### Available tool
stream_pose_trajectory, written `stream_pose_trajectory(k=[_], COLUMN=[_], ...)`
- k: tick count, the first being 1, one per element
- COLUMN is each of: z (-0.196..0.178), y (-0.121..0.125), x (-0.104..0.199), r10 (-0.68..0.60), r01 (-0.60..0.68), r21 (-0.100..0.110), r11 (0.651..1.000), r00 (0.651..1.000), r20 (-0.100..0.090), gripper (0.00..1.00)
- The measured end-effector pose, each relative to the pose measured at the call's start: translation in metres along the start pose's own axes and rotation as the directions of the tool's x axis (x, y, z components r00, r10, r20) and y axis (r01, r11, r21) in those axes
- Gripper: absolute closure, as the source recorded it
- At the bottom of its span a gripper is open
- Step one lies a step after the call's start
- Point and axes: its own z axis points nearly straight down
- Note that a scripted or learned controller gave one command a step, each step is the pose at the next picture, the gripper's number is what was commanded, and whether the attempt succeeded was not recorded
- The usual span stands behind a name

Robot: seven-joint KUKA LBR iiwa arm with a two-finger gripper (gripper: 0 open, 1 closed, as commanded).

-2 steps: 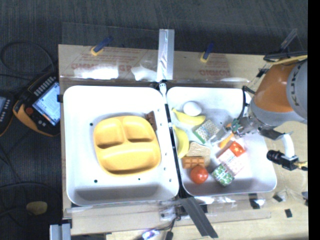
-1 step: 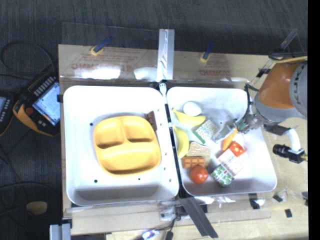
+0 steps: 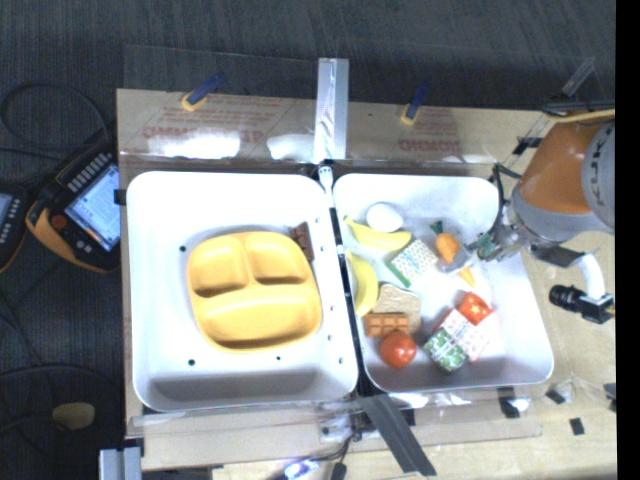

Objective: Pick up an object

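Nearest the camera stands the bench (image 3: 580, 398), its pale top bearing two shallow white bins side by side. Of these, the left bin (image 3: 160, 368) holds a yellow divided tray (image 3: 255, 288), lying flat near the middle with two small compartments on its far side and one long one on the near side; a small brown piece (image 3: 302, 236) rests just beside the tray's far right corner. To its right, the right bin (image 3: 525, 348) holds a cluster of toy foods. A yellow banana (image 3: 365, 278) lies along the bin's left wall, with a white egg (image 3: 383, 216) just beyond it on the far side. A green and white carton (image 3: 413, 262) sits near the middle, and a second carton with red and green print (image 3: 458, 336) lies nearer, toward the right. A tan cracker (image 3: 398, 300) and a brown waffle-like block (image 3: 386, 323) sit between the banana and the cartons, with a red tomato (image 3: 398, 349) touching the block's near side. A small orange carrot (image 3: 446, 246) lies on the far side, near the gripper. From the right, the grey arm (image 3: 565, 183) with its orange band reaches over the bin's right wall, and the gripper (image 3: 487, 247) hangs just right of the carrot; whether its fingers are spread or pressed together cannot be told.
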Motion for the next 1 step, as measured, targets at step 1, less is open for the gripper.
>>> stream_pose_trajectory(k=[1], z=[-0.0680], y=[0.0533], x=[0.0462], r10=[0.129], r01=[-0.129], r21=[0.015], r11=[0.992], r00=[0.992], r20=[-0.002], gripper=[1.00])
